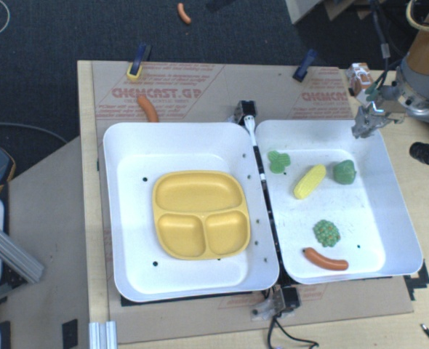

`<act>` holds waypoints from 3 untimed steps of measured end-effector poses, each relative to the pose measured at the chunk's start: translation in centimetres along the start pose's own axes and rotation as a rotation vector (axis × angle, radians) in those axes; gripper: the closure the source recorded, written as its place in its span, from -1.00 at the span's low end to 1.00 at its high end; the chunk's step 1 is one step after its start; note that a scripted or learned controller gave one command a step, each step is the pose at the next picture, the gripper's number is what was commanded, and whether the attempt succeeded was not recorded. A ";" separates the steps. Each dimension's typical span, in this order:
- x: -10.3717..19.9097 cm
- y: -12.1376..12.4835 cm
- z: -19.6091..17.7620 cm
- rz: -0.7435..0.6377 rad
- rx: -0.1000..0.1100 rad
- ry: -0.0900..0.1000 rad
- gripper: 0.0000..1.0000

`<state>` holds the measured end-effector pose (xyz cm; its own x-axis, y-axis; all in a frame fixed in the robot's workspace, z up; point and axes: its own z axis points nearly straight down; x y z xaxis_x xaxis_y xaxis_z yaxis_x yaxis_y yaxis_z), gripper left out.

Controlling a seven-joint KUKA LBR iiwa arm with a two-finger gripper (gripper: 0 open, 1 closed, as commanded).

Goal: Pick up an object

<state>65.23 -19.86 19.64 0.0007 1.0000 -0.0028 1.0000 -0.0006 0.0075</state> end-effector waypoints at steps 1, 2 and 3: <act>-0.1 0.1 -3.1 -0.001 0.001 0.000 1.00; 5.9 -0.3 -2.2 -0.006 0.009 0.006 1.00; 11.2 -0.4 -1.7 -0.006 0.010 0.005 1.00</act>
<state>64.84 -8.64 21.28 -0.0056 1.0000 0.0026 1.0000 0.0056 -0.0023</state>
